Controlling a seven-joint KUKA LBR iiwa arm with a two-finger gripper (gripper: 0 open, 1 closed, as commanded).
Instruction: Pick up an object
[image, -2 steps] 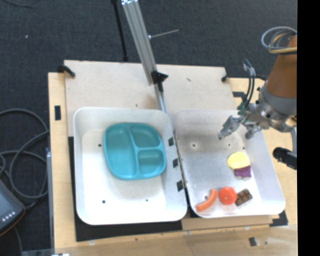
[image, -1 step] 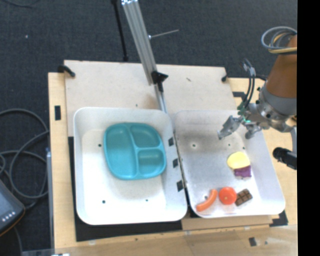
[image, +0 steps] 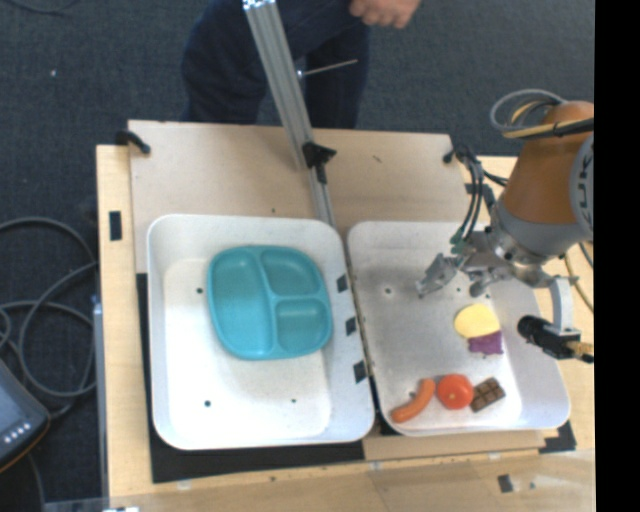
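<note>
- Five small things lie in the right bin (image: 400, 250) for you to choose from: a yellow piece (image: 476, 320) with a purple piece (image: 487, 344) touching its lower edge, and nearer the front rim a red ball (image: 454, 391), an orange carrot-shaped piece (image: 413, 400) just left of it, and a brown block (image: 487, 394) just right of it.
- None of these sits between the fingers, so you are at the approach step; nothing is picked yet.
- Your end effector (image: 455, 277) hangs over the upper middle of that bin, its two fingers spread apart and open, with bare bin floor under them.
- Nearest to it is the yellow piece, just below and to the right; the front-row trio lies farther off.
- For the next move, you likely need to shift toward the chosen piece, centre the open fingers over it, then descend and close.
- Watch the yellow and purple pair: they touch, so a grasp on one may nudge or drag the other.
- Left bin (image: 170, 300) holds a teal divided plate (image: 269, 302), well apart from the arm (image: 545, 190) and no part of this reach.
- Both bins rest side by side on the wooden surface (image: 220, 170), with a slanted metal bar (image: 285, 85) rising behind them.
</note>
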